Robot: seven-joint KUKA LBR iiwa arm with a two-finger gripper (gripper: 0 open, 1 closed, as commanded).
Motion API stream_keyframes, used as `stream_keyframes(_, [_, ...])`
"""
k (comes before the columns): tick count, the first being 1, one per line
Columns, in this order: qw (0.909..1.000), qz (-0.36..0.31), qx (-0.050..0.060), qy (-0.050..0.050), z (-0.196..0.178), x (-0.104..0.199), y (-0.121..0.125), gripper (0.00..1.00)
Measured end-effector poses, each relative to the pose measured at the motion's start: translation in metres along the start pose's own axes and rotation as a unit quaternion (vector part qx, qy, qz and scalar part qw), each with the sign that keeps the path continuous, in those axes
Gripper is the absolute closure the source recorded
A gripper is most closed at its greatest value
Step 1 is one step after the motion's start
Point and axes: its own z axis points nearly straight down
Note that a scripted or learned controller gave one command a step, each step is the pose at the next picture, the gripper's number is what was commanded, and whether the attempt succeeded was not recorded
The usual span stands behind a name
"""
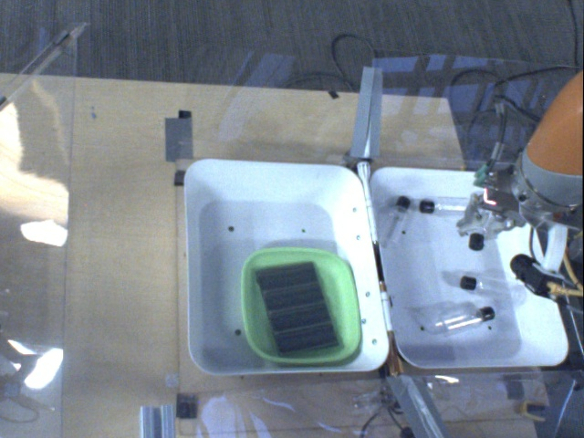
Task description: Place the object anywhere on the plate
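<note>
No brand, label or writing can be read anywhere. In the left bin point(205, 245) on the worktop point(100, 272) sits a green plate point(342, 286) carrying a dark ribbed block point(294, 308). The right bin point(538, 349) holds several clear tubes with black caps point(456, 318), hard to make out against the white. The hand point(484, 210) hangs over that bin's far right part, cut off by the frame; whether it is spread or pressed together cannot be told.
</note>
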Motion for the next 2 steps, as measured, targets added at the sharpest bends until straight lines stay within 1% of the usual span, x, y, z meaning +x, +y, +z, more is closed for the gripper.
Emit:
stream_keyframes(1, [0.9977, -0.068, 0.000, 0.001, 0.100, 0.045, -0.039, 1.00])
stream_keyframes(2, [0.9966, -0.082, 0.000, 0.001, 0.008, 0.114, -0.102, 1.00])
